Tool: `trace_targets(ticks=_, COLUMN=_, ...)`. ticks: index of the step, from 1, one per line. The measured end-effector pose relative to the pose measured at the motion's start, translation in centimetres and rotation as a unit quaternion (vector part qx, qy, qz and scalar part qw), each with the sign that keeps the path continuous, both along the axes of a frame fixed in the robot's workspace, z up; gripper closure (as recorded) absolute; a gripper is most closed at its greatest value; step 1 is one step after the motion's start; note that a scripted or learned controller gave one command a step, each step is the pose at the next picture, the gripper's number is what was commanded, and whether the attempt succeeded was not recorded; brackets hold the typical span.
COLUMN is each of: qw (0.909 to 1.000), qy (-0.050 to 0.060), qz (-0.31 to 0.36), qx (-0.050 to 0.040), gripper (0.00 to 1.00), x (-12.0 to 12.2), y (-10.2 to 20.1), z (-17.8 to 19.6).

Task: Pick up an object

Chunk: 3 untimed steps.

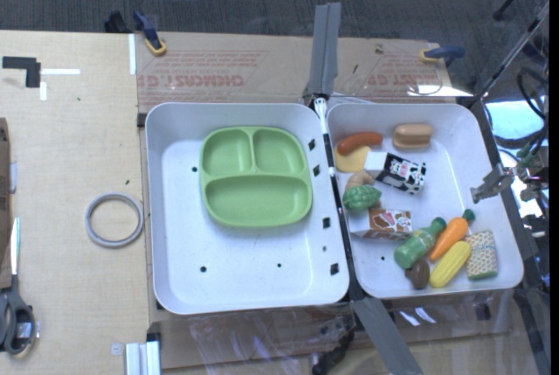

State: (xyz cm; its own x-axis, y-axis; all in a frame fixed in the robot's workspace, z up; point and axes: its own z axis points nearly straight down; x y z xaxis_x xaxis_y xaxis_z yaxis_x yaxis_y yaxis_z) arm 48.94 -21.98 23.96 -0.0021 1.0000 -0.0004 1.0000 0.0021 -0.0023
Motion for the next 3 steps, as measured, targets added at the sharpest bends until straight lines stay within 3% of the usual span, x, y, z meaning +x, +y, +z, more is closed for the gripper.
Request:
trace_targets(ticks=1, qw=0.9984, qy=0.002, qz=0.056, qx=0.0043, gripper=0.00, x=-1.25, y=0.17, z=-13.69)
trace_targets(ticks=2, qw=0.9985, qy=0.001, qz=0.054, qx=0.0026, gripper=1.00, x=-1.17, y=0.04, z=-12.75)
trace_targets(ticks=3, qw=0.9985, qy=0.001, qz=0.055, qx=0.0034, gripper=0.00, x=-1.16, y=0.11, z=-12.76)
